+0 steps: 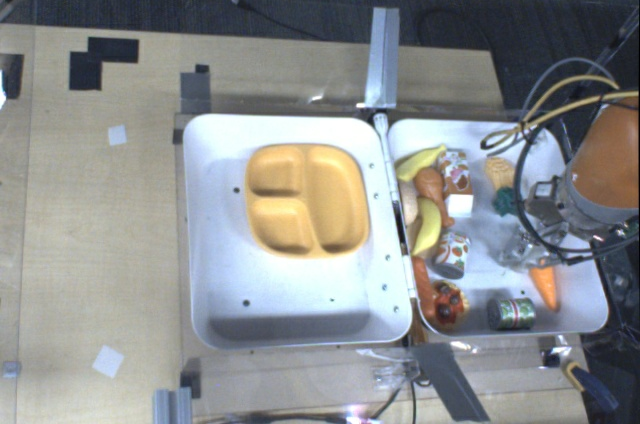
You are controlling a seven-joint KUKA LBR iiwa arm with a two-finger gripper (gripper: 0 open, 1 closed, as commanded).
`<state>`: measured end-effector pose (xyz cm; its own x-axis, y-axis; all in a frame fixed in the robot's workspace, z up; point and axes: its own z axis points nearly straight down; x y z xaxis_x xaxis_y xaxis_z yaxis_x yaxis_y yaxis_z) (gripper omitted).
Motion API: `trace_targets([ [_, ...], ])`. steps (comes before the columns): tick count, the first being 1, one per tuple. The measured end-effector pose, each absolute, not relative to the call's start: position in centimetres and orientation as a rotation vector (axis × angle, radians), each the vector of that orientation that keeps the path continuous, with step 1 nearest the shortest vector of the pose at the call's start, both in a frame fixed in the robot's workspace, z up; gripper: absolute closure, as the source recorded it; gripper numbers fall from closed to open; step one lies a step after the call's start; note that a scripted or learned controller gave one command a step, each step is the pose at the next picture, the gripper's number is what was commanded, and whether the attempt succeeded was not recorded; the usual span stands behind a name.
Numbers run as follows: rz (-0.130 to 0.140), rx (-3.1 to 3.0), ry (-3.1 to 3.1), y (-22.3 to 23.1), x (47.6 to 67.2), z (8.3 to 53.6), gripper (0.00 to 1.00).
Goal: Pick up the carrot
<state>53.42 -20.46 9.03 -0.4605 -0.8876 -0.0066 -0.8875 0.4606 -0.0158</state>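
The carrot (pixel 545 287) is a short orange cone lying near the front right corner of the right bin (pixel 585 317), tip pointing toward the front. My gripper (pixel 522 250) hangs below the orange-banded wrist, just left of and slightly behind the carrot's thick end. It is close to the carrot, and cables and the wrist hide part of it. Nothing shows between it and the carrot that tells of a hold.
The right bin also holds two bananas (pixel 428 224), a brown sausage-like piece (pixel 430 182), a white cube (pixel 459 205), small cans (pixel 450 255), a green can (pixel 512 313), a teal item (pixel 505 202) and red fruit (pixel 446 302). A yellow divided plate (pixel 305 199) lies in the left bin (pixel 215 312).
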Motion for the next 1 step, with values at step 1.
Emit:
trace_targets([
  [1, -0.023, -2.044, 2.369, -20.53, 50.98, 9.04, 1.00],
])
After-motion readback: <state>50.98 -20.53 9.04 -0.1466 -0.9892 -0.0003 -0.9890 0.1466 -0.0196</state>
